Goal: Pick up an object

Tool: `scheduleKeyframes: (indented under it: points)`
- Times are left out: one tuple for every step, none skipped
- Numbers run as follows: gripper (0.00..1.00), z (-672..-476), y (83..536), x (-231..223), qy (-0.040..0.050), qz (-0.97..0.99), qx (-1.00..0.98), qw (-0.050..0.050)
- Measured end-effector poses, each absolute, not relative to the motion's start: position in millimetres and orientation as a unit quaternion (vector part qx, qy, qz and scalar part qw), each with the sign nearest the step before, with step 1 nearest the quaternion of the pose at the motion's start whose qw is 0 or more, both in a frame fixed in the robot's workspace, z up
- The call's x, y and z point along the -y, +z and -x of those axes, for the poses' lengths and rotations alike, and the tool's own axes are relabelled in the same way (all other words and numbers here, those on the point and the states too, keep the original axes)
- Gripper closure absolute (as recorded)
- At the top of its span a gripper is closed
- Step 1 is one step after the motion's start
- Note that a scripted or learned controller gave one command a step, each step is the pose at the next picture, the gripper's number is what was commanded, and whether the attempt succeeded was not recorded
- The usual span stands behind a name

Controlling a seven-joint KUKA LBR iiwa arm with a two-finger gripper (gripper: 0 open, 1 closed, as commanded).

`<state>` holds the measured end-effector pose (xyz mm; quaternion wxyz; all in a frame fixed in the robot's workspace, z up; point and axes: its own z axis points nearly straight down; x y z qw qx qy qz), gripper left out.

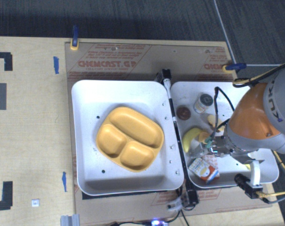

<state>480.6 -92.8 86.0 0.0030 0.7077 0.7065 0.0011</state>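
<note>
We are judging that the main risk here is a miss or a double grab: the small things in the right shallow white plastic bin [269,173] are lying crowded together, so a closing tool could be nudging one aside or pinching two at once.

Taking the yellow banana-shaped toy [190,139] as our landmark, the crinkled white-and-red foil packet [204,167] is lying just below it, the small brown round disc [183,112] is sitting above it, and the little grey-capped jar [203,103] is standing further above and to its right. The two-finger gripper [212,146] is hanging just right of the banana, over the packet's upper edge. We cannot tell its state, nor whether it is touching anything; the orange-banded wrist is covering it.

The big yellow three-compartment tray [129,138] is resting well left of the banana, in the left shallow white bin [86,126].
</note>
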Motion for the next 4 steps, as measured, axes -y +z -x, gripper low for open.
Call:
scheduleKeyframes:
  points:
    - [0.00, -480.7, 86.0, 93.3, 0.0016, -0.707, -0.707, 0.003]
    - [0.00, -480.7, 85.9, 94.5, 0.0020, -0.707, -0.708, 0.002]
    - [0.00, -480.8, 86.0, 93.2, 0.0013, -0.707, -0.707, 0.003]
    - [0.00, -480.8, 86.0, 95.3, 0.0020, -0.707, -0.708, 0.002]
